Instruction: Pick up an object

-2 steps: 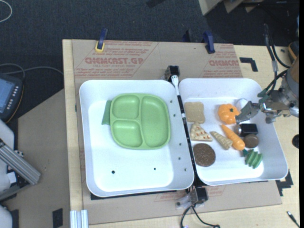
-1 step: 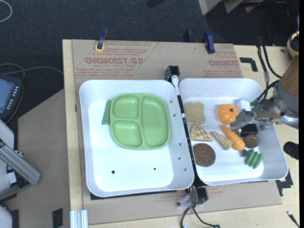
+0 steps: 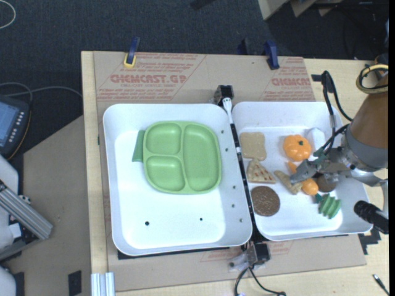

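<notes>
Green tray [image 3: 182, 156], 2 white bins [image 3: 123, 184], orange pumpkin [image 3: 296, 147], brown cookie [image 3: 265, 200].

The grey arm with the orange band above its wrist [image 3: 375, 128] was extended in from the right edge, angled down and leftward. Its two-finger metal gripper [image 3: 307, 173] was lowered at the near right of the scene.

One fixed camera looks down at a slant — both white bins [image 3: 123, 184] in frame, from well above.
</notes>
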Controlling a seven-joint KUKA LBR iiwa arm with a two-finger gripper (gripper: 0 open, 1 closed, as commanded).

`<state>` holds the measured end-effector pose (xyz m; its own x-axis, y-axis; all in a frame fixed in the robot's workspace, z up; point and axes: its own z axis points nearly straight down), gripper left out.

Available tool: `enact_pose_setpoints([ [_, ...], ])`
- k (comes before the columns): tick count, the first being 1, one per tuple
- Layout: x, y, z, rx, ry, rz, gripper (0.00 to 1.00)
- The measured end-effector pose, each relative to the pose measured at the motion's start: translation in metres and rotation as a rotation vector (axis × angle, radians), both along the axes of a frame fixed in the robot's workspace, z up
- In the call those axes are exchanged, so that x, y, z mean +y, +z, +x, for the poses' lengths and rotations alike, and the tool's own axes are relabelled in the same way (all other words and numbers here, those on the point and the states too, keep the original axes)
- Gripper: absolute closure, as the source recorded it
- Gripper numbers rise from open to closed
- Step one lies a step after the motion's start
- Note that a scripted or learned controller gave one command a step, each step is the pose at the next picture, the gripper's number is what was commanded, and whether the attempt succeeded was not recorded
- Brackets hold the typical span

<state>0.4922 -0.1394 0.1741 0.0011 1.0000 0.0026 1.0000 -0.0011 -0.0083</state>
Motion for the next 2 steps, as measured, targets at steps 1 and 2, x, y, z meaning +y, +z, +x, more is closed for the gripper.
enact_pose_setpoints([
  [1,0.002,-0.043,0.000,-0.001,0.001,0.000,0.00],
  [2,-0.004,-0.082,0.003,-0.021,-0.005,-0.014,0.00],
])
